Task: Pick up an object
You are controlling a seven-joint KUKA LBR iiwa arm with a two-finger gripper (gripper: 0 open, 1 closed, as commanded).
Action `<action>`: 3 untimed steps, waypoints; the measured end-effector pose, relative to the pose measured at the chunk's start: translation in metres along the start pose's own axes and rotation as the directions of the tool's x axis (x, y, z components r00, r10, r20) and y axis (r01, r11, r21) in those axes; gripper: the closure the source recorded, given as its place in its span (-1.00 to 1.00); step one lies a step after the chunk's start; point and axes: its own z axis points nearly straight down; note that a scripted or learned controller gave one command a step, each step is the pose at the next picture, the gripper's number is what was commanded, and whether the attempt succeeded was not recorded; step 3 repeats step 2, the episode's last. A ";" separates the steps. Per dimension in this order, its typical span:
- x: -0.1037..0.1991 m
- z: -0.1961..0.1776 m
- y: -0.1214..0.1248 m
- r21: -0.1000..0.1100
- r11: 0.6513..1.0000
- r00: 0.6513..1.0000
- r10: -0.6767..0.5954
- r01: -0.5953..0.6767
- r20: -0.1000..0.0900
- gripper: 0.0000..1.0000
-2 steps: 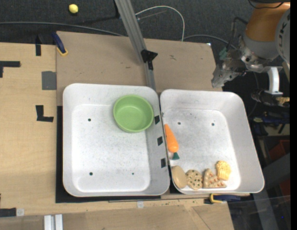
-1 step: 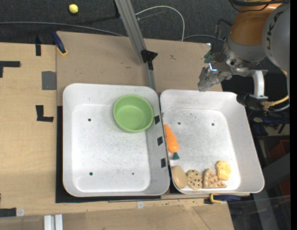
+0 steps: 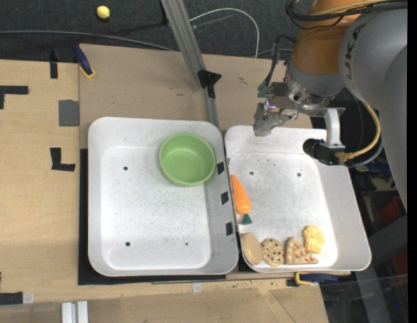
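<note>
Along the left wall of the right bin (image 3: pixel 343 200) you can see a toy carrot (image 3: pixel 240 195). It lies flat, and its long side runs up and down the view. Its orange tip points to the far end and leans a bit left, and its green end points toward the near rim. Near its green end, a row of small toys sits along the near wall: a tan bread-like piece (image 3: pixel 251 247), a cookie with dark dots (image 3: pixel 273 252), a waffle-like piece (image 3: pixel 297 252) and a yellow corn piece (image 3: pixel 313 239). They sit close together, some touching. A green bowl (image 3: pixel 187 159) stands upright in the left bin (image 3: pixel 127 241), at its far right part. Your gripper (image 3: pixel 265 125) hangs over the far left corner of the right bin, well apart from the carrot, with nothing in it. Whether it is open or closed is too hard to see. No writing can be read on the toys.
</note>
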 end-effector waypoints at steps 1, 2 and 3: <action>0.054 -0.006 -0.006 -0.002 1.000 1.000 -0.001 0.001 -0.001 1.00; 0.105 0.012 -0.015 0.000 1.000 1.000 0.000 0.000 0.000 1.00; 0.105 0.012 -0.015 0.000 1.000 1.000 0.000 0.000 0.000 1.00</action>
